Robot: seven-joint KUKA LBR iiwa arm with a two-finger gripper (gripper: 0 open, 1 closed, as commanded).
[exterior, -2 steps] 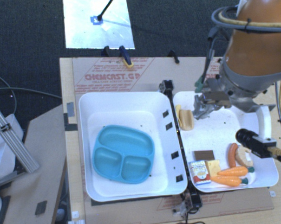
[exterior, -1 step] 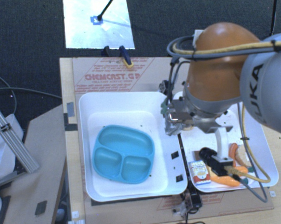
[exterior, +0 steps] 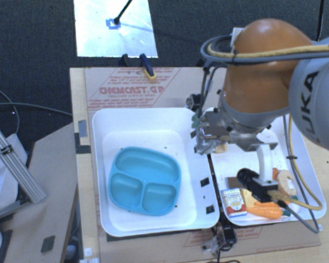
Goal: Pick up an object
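Observation:
My gripper (exterior: pixel 207 138) hangs low over the left edge of the right bin (exterior: pixel 310 173), close to the divider between the two bins. A small tan object (exterior: pixel 221 148) shows just beside it, and I cannot tell whether it is touched. At the front of the right bin lie a small red and blue carton (exterior: pixel 233 202), a yellow piece (exterior: pixel 247 195), an orange carrot-like item (exterior: pixel 267 210) and a pale round pastry (exterior: pixel 287 183). The arm hides much of that bin.
The left bin (exterior: pixel 147 117) holds a blue divided plate (exterior: pixel 145 180) on its floor. A cardboard sheet (exterior: pixel 132 86) lies behind the bins, with a shiny metal panel (exterior: pixel 115 27) beyond it. A metal frame (exterior: pixel 10 162) stands at the far left.

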